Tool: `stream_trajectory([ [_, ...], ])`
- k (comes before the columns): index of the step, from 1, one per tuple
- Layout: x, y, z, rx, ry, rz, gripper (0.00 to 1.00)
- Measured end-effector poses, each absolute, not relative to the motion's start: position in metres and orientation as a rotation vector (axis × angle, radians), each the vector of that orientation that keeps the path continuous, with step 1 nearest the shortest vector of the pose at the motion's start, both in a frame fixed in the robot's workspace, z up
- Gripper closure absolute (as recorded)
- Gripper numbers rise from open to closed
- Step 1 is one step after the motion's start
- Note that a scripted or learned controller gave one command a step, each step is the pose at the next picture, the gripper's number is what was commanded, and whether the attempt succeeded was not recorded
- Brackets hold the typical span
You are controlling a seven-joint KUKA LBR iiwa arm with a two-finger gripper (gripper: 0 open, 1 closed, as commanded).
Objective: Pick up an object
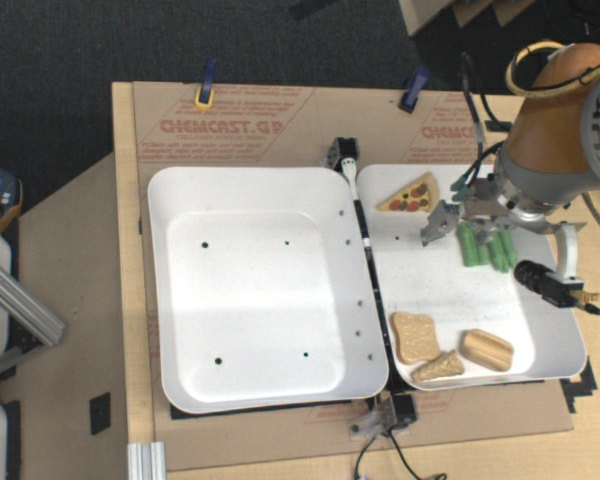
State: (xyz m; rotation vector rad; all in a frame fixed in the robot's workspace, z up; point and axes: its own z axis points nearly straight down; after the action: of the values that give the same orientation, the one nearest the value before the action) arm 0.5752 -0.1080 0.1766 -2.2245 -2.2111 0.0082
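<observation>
My gripper (467, 230) hangs over the back part of the right bin (550, 313), its fingers spread open. A green bundle of stalks (486, 248) lies just below and to the right of the gripper's middle, partly covered by it. The left finger (436, 229) stands clear of the stalks over bare bin floor. A pizza slice (410, 195) lies at the bin's back left corner, just left of the gripper. I see nothing gripped between the fingers.
At the front of the right bin lie a bread slice (415, 335), a bread roll (487, 349) and a small wedge of bread (438, 368). The left bin (170, 268) adjoins along a black divider (365, 258). A black part (545, 283) of the arm overhangs the bin's right side.
</observation>
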Motion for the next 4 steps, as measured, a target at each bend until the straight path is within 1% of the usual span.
stream_trajectory([
  [1,0.58,-0.105,0.188,-2.225,-2.222,-0.002,1.0],
  [2,0.554,-0.022,0.184,-2.209,-2.226,0.0,1.0],
  [3,0.519,0.062,0.241,-2.21,-2.233,-0.01,1.0],
  [4,0.581,0.102,0.202,-2.218,-2.228,-0.005,1.0],
])
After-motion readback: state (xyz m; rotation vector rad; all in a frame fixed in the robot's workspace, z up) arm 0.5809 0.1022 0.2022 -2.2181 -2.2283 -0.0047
